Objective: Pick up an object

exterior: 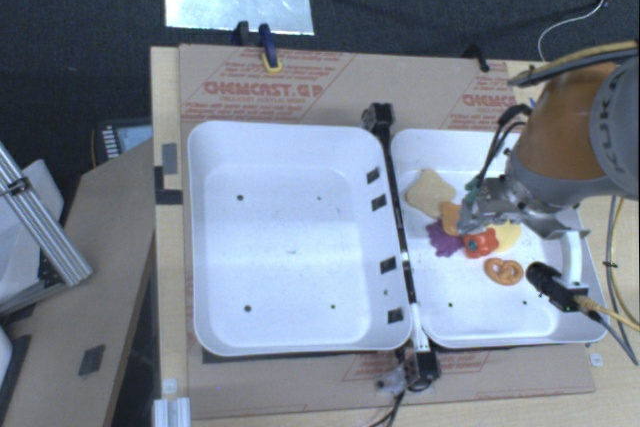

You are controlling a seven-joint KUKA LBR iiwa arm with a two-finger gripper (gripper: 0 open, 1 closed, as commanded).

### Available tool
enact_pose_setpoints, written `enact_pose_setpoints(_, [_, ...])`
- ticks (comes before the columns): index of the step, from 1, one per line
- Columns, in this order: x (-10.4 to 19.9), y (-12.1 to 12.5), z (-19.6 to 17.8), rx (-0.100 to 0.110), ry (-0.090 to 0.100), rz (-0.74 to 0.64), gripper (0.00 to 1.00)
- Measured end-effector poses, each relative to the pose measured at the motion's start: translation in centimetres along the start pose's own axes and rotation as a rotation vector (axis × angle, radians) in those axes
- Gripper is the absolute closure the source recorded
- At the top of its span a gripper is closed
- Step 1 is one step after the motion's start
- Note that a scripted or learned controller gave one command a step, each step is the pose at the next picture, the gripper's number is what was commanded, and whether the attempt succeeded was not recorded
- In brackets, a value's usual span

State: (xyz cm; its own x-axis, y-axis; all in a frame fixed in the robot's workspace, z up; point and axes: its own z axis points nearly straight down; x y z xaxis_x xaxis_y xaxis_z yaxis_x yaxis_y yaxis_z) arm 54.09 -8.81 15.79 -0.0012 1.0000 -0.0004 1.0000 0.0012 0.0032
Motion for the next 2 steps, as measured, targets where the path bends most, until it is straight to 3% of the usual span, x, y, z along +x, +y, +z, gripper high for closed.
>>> enact_pose_setpoints(1, [6.3, 2.7, -8.5, -0.008, 0.003, -0.009, 1.0])
enact_pose_setpoints(2, [11.4, -0.4, -23.2, -0.016, 0.005, -0.008, 1.0])
